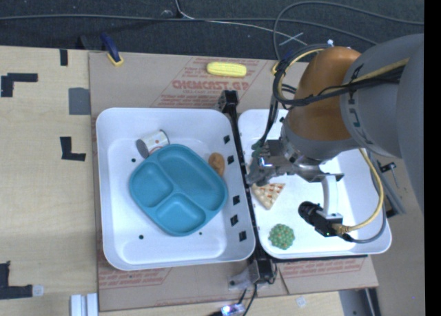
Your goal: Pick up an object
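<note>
Camera view: both white bins seen from above at a slant, the arm reaching in from the right.
Pincer: the pincer (265, 164) hangs low over the left side of the right bin (365, 242), close to the divider between the bins; whether it is released or clenched cannot be told, and nothing can be seen in its grasp.
Nearest object: a pizza-slice toy (269, 193) lies just below the pincer toward the bin's front edge, a flat tan wedge with a red-dotted top, its point aimed at the front.
Key relation: judged from this, a short move toward the front edge would put the pincer over the wedge.
Also in right bin: a green, bumpy broccoli-like ball (281, 236) near the front edge.
Left bin: a smooth blue divided plate (178, 188) at centre, a small metal cup (152, 142) on its side behind it, a brown rounded piece (217, 163) by the right wall.
Counter: a yellow corn cob (226, 69) on cardboard beyond the bins.
</note>
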You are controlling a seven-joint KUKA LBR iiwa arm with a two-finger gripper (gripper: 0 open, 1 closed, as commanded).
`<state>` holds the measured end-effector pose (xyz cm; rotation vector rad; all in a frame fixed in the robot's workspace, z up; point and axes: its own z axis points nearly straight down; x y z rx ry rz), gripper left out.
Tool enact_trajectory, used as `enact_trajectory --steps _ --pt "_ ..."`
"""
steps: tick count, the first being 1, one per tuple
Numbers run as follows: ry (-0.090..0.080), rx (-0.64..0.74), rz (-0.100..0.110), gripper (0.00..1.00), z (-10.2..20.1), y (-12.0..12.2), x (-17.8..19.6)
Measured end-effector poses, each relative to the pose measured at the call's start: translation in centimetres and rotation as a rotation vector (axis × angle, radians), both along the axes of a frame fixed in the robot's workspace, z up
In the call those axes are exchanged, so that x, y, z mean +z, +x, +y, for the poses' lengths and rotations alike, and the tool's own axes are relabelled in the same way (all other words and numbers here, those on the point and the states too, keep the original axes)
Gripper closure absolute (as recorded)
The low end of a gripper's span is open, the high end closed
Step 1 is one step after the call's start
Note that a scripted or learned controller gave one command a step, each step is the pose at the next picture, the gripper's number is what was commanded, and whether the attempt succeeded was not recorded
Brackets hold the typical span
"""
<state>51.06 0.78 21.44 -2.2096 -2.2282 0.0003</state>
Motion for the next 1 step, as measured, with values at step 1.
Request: enact_trajectory --steps 1 --pt "-0.001 -0.002 0.001 1.0 5.26 -0.32 -0.86"
